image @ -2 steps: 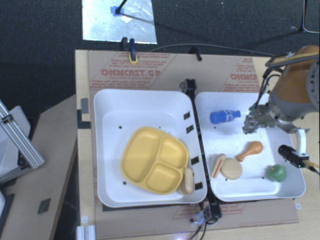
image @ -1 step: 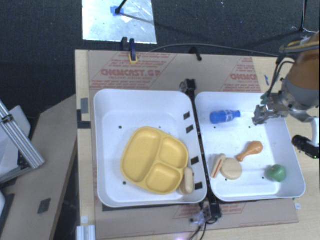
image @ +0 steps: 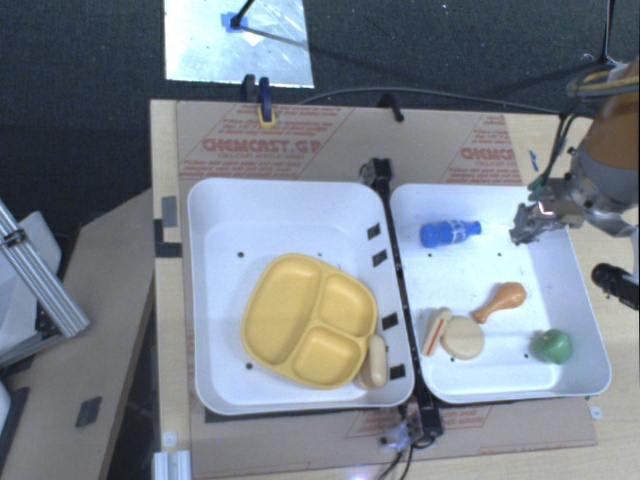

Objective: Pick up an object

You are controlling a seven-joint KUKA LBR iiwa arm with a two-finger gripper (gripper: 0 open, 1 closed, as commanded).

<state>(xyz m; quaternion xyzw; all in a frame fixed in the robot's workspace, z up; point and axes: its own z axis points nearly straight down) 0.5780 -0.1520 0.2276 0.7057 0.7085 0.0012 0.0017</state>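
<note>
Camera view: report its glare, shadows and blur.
Camera view: even light, soft shadows; glare on the silvery foil sheet at top; small blue plastic bottle and yellow sectioned tray sharp; the gripper looks slightly blurred.

A blue bottle point(image: 449, 232) is lying on its side in the right bin point(image: 590, 313), well left of the gripper point(image: 527, 226). An orange drumstick point(image: 499, 301) is resting tilted below the jaws, nearer the front. A round beige bun point(image: 462, 338) is sitting below and left of them, touching a sandwich slice point(image: 434, 331). A green apple point(image: 551, 346) is sitting farthest below, by the front corner.
</note>
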